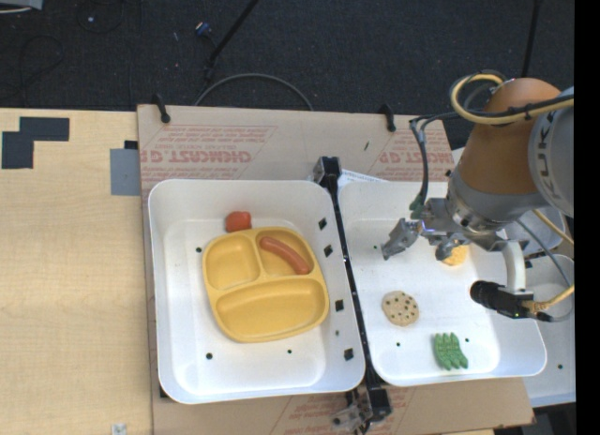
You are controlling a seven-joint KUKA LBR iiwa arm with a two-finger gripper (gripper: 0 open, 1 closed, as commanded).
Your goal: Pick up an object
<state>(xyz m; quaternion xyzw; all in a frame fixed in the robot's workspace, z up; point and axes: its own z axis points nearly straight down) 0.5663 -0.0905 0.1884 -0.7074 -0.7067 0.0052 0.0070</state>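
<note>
Three loose items in the right bin (375,208), each a candidate for my pick.

1. Cookie (400,308), choc-chip, lying flat near bin centre. Prob. a light, stiff toy; thin and low, so the fingers would have to pinch across its width right at the floor. Open floor all round: easiest approach.
2. Green piece (450,351), veg-shaped, ridged, toward the near wall. Looks light and a bit soft or rubbery; ridges should give grip. Best taken across the short axis. Near rim is close, so less room on that side.
3. Yellow piece (456,256), small, partly tucked under the wrist; shape unclear. Just beside the gripper (405,234), so nearest to reach.

Gripper: hangs over the far part of the right bin, nothing seen between the fingers. Open or closed, I can't tell from this angle.

Left bin (178,227): yellow tray (267,316), compartmented, with a sausage (286,253) in its upper-right compartment; small red piece (238,221) at the tray's far edge. Reaching these means crossing the divider (342,264) between the bins, a snag risk.

My judgement: cookie or yellow piece first; mid-bin has the most free room.
</note>
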